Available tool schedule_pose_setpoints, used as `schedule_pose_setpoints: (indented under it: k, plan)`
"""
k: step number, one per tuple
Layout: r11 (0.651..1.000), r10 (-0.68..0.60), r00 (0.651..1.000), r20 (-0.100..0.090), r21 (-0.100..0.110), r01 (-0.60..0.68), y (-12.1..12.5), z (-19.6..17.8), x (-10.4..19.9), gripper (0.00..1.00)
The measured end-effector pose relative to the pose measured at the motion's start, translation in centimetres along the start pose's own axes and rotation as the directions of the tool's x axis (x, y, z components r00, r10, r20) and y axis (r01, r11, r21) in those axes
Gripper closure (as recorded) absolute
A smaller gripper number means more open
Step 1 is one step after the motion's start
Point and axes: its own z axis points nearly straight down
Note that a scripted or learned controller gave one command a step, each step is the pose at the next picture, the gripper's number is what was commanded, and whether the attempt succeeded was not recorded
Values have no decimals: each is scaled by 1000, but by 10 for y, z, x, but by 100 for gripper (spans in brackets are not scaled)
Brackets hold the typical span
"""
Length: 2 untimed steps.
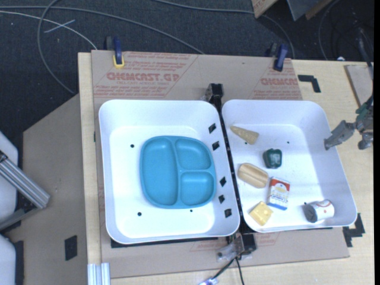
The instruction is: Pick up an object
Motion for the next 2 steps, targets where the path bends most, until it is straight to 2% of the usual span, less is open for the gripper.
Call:
schedule_pose_setpoints:
  k: [1, 2]
  plan:
    - [1000, -4, 1000, 3, -11, 4, 2, -6, 1, 0]
    - [1000, -4, 1000, 1, -6, 4, 12, 47, -1, 0]
